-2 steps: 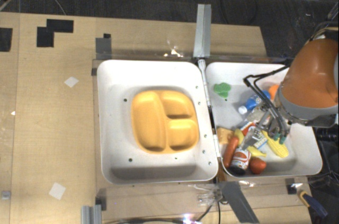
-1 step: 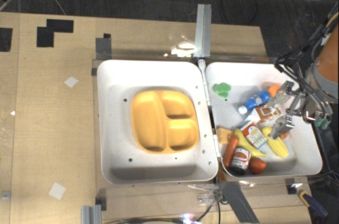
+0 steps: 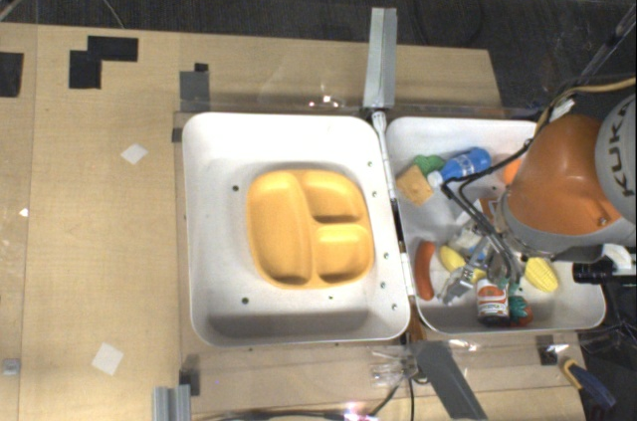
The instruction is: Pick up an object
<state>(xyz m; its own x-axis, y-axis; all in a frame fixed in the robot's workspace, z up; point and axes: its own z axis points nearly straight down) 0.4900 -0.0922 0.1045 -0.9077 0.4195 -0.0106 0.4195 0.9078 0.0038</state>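
Arm (image 3: 567,175) bent low over right bin (image 3: 587,315), fingers (image 3: 460,288) among clutter, grip state unclear.

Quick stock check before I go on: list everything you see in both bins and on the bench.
Tray: one, yellow, three compartments, middle of left bin.
Bottle: one, blue, top of right bin.
Block: one, tan, beside the bottle.
Green item: one, top of right bin, kind unclear.
Sausage: one, red, left edge of right bin.
Yellow items: two, near the gripper, kind unclear.
Small bottle: one, red label, bottom of right bin.
Arm: one, grey and orange, over right bin.
Gripper: one, low among the items.
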